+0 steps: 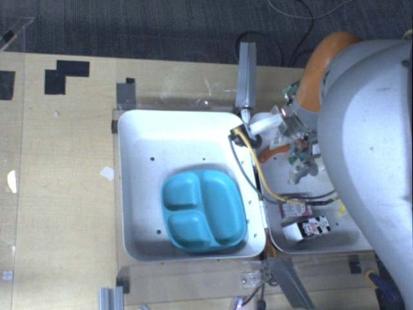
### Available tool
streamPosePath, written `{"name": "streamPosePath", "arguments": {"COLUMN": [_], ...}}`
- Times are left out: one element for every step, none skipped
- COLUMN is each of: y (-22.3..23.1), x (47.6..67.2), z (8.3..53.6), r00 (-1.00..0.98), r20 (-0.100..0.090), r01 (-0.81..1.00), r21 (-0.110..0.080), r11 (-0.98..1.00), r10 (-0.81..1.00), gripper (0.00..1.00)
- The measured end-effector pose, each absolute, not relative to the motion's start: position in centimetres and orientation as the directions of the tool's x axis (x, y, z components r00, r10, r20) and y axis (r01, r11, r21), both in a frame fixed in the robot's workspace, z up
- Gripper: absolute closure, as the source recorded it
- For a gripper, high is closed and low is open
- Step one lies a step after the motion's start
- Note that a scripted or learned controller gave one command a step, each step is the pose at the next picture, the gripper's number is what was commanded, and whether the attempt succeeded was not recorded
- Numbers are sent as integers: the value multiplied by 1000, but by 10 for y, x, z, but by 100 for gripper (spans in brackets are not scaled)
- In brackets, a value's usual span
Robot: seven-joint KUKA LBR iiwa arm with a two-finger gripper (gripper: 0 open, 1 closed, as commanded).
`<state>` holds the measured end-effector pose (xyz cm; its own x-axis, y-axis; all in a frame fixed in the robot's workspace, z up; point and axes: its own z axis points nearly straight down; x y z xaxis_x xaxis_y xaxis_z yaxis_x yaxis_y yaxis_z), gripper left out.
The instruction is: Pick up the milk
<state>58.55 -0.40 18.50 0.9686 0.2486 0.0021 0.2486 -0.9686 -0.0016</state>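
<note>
tool hangs over right bin; grip state i cannot tell; milk lies nearby, ungrasped.

Blue divided plate in the left white bin.

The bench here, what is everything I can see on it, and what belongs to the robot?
left bin: one, white, left side of the bench
divided plate: one, light blue, three compartments, lying in the left bin
right bin: one, white, beside the left bin, partly under the arm
milk carton: one, dark with white and red print, near front of the right bin
cable: one, yellow and black, along the rim between the bins
arm: one, grey with orange band, reaching from the right
gripper: one, over the right bin
</note>
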Motion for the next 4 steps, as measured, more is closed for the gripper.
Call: {"name": "streamPosePath", "arguments": {"y": [-48, 28, 20, -17], "x": [500, 572, 508, 487], "z": [185, 185, 429, 274], "r00": [974, 965, 937, 798], "r20": [3, 3, 5, 1], "r01": [224, 263, 348, 602], "r21": [-1, -1, 0, 0], "r11": [-974, -965, -937, -798], "r10": [224, 263, 348, 602], "gripper": [0, 0, 0, 0]}}
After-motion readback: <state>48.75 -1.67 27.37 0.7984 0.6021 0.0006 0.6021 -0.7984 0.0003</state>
